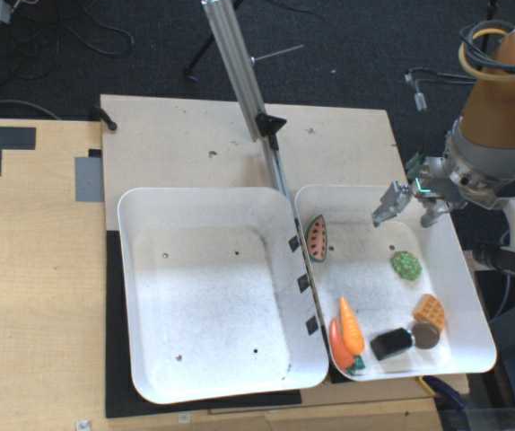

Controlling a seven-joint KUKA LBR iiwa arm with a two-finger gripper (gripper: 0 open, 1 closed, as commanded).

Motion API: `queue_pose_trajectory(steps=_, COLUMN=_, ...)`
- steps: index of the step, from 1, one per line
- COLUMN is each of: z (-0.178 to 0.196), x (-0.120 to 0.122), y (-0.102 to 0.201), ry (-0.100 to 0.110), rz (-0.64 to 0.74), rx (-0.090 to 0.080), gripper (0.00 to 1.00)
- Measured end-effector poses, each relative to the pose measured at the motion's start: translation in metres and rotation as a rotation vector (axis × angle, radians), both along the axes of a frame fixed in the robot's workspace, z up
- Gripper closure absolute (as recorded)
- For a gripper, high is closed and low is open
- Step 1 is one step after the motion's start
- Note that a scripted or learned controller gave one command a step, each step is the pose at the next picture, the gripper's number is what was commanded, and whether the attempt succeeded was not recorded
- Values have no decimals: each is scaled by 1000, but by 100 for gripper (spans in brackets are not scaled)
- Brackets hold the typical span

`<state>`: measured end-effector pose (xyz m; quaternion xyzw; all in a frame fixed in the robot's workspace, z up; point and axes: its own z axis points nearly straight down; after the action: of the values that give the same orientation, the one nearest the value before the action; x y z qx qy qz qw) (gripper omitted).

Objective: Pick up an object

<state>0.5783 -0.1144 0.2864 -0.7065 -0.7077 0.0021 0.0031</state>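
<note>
So nothing's been grabbed yet as far as I can tell, the pick is basically all still to do. Everything sits in the right bin (473, 330). Along its near edge there's a carrot (350, 326) lying over something red-orange in the near left corner, then a black block (390, 343) touching a brown round thing (426, 334), with a waffle-looking piece (429, 311) just behind that. Further back, toward the right wall, a green lumpy object (406, 265), and over by the left wall a watermelon slice (317, 238).

The gripper (412, 206) hangs over the far right part of that bin, fingers spread apart with nothing between them. The green lump looks like the closest candidate, just nearer than the claw. Left to do: come down, close on something, lift. The left bin (150, 241) has only a few dark specks.
</note>
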Motion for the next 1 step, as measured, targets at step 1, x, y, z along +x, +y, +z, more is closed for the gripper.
queue_pose_trajectory(steps=1, z=2, x=1, y=-1, ry=-5, rz=-3, rx=-1, gripper=0)
